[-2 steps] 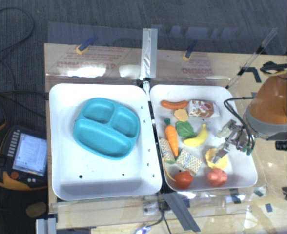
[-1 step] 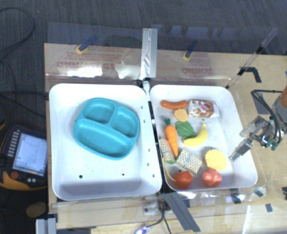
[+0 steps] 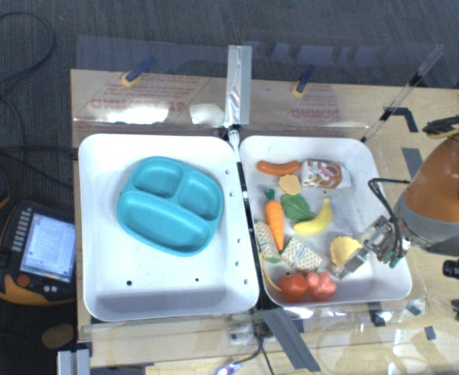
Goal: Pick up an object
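The right bin holds several toy foods: an orange sausage, a printed packet, a carrot, a green leaf, a banana, a small yellow piece, two patterned wedges and two red fruits. My gripper is low in the bin's front right corner, right beside the yellow piece and touching or nearly touching it. Nothing is visibly lifted. The grey arm with its orange band comes in from the right.
The left bin holds a blue divided plate. A metal post stands behind the seam between the bins. A handheld pendant and cables lie on the floor to the left.
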